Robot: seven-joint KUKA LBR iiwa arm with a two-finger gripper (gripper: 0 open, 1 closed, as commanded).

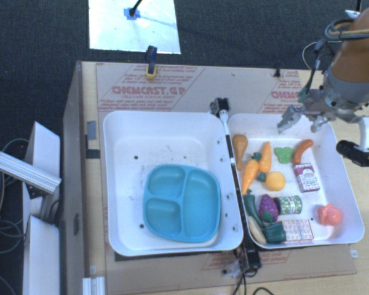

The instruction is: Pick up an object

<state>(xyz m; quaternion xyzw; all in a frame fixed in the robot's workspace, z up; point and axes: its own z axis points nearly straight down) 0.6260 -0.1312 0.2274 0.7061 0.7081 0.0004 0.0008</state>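
The hand hangs released and holding nothing above the far rim of the right bin, which holds two carrots, one lemon and two cartons.

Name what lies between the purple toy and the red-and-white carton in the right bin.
In the camera view, a small green-labelled can lies on its side between the purple toy and the red-and-white carton, touching or nearly touching the toy, below the carton.

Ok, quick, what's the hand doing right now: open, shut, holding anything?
Hand: open, holding nothing, above the far edge of the right bin.
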